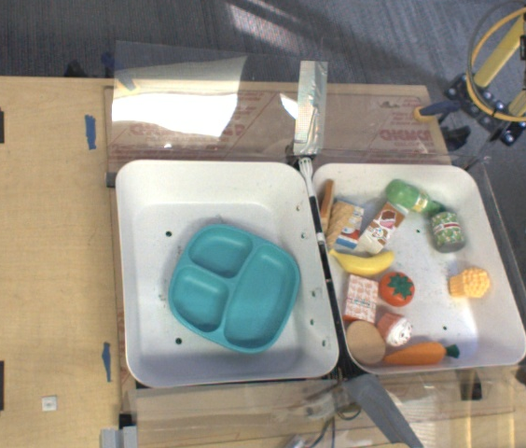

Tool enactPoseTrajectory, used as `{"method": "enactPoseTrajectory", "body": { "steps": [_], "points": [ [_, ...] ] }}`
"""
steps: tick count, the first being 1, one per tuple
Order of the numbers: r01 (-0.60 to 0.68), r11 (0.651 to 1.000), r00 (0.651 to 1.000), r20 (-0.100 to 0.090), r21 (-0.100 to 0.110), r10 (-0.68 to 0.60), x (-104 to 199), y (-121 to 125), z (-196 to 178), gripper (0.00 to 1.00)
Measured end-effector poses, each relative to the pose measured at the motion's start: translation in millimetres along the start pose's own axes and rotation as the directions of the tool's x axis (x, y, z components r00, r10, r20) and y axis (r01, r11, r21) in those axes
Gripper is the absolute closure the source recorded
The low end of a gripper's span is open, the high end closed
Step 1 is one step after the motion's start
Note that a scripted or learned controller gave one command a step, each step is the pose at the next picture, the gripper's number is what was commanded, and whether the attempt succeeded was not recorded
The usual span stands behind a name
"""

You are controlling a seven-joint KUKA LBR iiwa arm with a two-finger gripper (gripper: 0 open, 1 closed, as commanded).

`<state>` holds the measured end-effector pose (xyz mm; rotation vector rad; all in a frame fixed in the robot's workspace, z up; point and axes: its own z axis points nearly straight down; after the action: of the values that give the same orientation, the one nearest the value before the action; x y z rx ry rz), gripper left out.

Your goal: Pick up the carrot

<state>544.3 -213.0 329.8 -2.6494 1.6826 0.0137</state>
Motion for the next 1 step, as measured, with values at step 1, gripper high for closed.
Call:
{"method": "enactPoseTrajectory", "body": {
  "steps": [1],
  "points": [
    [0.276, 0.961, 0.961, -0.012, 0.005, -0.276, 3.8, -13.3, -81.6, 1.0]
  ]
}}
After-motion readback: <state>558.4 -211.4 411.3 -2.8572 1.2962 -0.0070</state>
